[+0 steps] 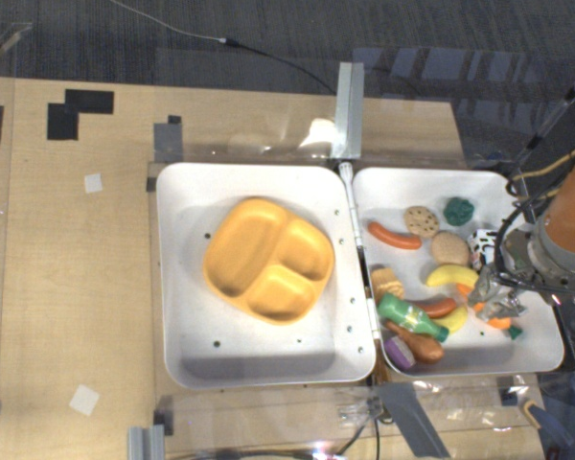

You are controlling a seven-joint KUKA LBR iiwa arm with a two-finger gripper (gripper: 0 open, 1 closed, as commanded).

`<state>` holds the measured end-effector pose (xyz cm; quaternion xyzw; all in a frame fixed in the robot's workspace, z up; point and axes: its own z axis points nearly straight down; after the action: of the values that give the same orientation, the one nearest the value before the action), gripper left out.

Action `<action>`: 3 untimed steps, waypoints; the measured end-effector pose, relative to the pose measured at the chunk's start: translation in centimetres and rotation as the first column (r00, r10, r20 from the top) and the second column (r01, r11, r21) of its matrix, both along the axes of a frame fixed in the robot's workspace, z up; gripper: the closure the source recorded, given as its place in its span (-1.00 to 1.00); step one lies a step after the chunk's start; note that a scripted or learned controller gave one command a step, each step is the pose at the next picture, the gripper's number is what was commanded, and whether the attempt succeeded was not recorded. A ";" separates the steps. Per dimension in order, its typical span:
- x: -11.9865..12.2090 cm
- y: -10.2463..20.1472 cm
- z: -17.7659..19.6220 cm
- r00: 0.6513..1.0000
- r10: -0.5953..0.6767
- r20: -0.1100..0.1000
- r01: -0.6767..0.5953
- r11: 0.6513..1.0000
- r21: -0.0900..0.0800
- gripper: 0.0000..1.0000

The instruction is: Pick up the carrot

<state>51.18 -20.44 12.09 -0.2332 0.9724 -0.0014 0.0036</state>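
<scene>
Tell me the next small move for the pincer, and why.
Probably lower slightly and close: the pincer hovers right over the carrot near the right bin's front right corner, with the banana just left. Whether it already grips is unclear.

The arm comes in from the right edge of the frame, a little below the middle. Its orange band shows as a rounded patch at the far right, with the grey wrist ring just beneath it. Dark cables loop along the upper left side of the wrist. The gripper points down and toward the left, at the lower right of the frame, as a small cluster of silvery metal parts.
</scene>
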 end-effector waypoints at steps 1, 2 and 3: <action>1.1 5.7 8.1 0.984 -0.178 0.007 0.178 0.984 0.002 1.00; 0.6 8.9 3.3 0.935 0.354 -0.001 -0.354 0.935 0.000 1.00; 0.3 -0.5 2.5 0.960 0.281 -0.002 -0.281 0.960 -0.004 1.00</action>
<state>51.44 -20.91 14.55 -0.3687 0.9296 -0.0026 0.0028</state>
